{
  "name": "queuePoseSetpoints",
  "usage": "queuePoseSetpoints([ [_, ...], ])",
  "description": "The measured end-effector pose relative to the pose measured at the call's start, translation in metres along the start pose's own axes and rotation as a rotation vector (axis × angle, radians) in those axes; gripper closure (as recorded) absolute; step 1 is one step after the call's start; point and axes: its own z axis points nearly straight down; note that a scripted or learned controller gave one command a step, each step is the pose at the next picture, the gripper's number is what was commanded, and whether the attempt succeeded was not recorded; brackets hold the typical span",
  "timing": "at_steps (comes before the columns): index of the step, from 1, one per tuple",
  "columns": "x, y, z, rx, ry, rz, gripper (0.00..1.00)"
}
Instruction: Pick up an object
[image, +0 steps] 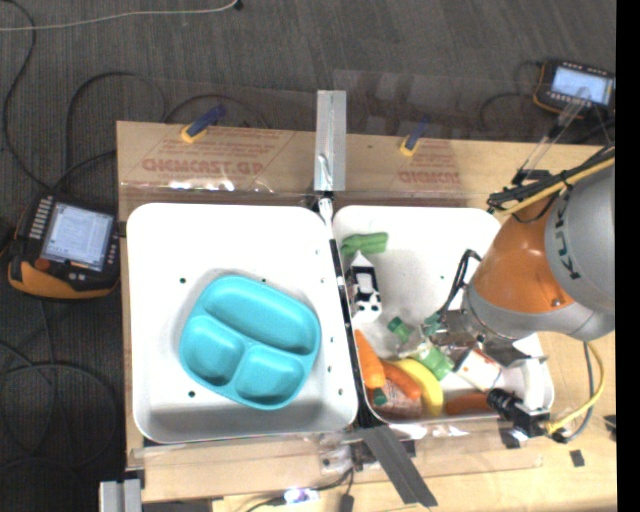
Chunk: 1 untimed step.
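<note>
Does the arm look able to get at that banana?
Probably yes. The banana lies on top of the pile in the right bin, uncovered, and the end effector hangs just beside it.

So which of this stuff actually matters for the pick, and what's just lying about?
For the pick:
- gripper, down in the right bin
- carrot, banana and the other items piled beneath it

Lying about:
- blue divided tray in the left bin
- green piece
- handheld pendant on the floor
</note>
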Motion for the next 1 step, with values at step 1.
queuePoseSetpoints([
  [1,0.0419,0.0503,-0.0976,0.015,-0.002,0.013,1.00],
])
